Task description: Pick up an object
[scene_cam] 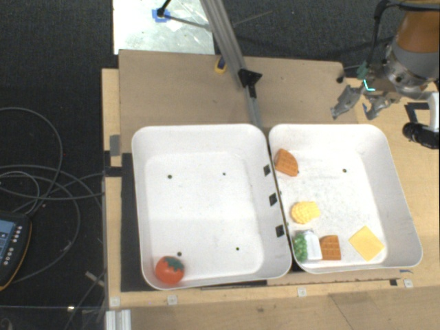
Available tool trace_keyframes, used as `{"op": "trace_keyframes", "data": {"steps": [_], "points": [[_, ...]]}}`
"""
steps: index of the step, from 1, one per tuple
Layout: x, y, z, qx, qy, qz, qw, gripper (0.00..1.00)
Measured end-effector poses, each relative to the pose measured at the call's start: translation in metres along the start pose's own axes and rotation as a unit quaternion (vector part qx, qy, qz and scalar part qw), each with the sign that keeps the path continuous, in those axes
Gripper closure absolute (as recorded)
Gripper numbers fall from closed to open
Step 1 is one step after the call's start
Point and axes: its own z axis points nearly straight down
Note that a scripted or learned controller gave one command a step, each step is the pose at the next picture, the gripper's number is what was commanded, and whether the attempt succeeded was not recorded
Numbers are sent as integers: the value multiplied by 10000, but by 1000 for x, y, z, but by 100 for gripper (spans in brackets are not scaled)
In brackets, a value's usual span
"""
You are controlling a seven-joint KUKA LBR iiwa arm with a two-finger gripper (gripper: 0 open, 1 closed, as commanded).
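Overhead view of the desk (pixel 172 81) with two shallow white bins side by side. The pincer (pixel 362 105) hangs at about 1 o'clock in the view, just outside the far rim of the right bin (pixel 395 177), with its fingers spread and nothing between them. The grey arm (pixel 412 40) with its orange band enters from the right.

Candidate objects: in the right bin, an orange pastry-like piece (pixel 286 162) lies against the left wall at 10 o'clock of that bin; a yellow lumpy item (pixel 304 212) sits near the left wall below it; at 6 o'clock, a green-and-white item (pixel 305 246) touches a brown waffle-like block (pixel 330 247), with a yellow flat square (pixel 366 243) just beside them. In the left bin (pixel 199 205), a red tomato-like ball (pixel 169 270) rests in the corner at 7 o'clock.

Progress, as judged: no object is lifted; approach, descent, closure and lift all remain.

Clearance: the centre and the 12-to-3 o'clock region of the right bin floor are bare, giving free room for descent. Most objects crowd walls or corners, which likely restricts finger placement; the yellow square and the yellow lumpy item appear the most open on their sides.
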Motion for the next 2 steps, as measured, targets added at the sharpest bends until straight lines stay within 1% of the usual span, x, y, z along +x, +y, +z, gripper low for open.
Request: {"op": "trace_keyframes", "data": {"steps": [1, 2], "points": [[0, 1, -3, -19, -9, -10, 10000, 0], [4, 1, 39, -8, -7, -9, 10000, 0]]}}
